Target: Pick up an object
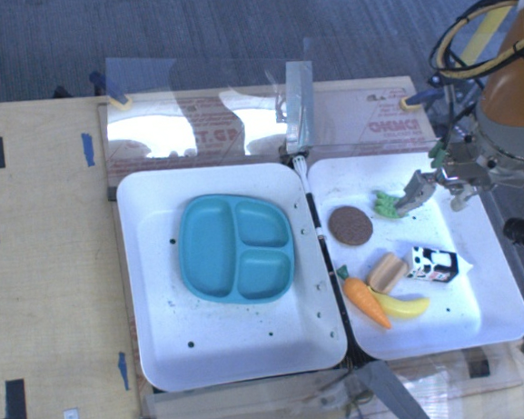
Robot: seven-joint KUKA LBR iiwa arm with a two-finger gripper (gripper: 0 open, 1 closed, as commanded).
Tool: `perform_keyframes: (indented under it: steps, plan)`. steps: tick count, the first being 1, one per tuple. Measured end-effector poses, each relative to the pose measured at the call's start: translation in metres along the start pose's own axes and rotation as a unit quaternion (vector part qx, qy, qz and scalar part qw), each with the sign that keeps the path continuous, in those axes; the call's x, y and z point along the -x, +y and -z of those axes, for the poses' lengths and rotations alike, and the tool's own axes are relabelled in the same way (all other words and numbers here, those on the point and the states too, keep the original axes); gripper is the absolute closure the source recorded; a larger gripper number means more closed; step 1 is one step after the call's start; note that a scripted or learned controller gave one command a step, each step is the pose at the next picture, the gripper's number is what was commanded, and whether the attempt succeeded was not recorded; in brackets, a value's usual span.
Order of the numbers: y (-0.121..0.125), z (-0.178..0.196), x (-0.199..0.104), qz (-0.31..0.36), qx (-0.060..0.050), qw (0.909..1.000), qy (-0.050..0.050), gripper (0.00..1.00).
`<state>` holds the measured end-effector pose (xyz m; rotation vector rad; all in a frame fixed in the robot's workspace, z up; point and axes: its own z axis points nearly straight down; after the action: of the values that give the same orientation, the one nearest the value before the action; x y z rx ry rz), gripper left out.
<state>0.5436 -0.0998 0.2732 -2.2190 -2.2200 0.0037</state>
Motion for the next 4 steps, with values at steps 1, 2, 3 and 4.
perform_keyframes:
  steps: [1,2,3,4]
  plan:
    - [-0.02,-0.058,0.041,-0.003,-0.002,1.0,0.0,0.0]
    - [-0.032,-0.155,0.029,-0.057,0.011,0.9983,-0.002,0.0]
    - [-0.026,-0.166,0.031,-0.123,0.023,0.9922,-0.002,0.0]
    - [0.013,-0.167,0.007,-0.152,0.027,0.9881,-0.008,0.0]
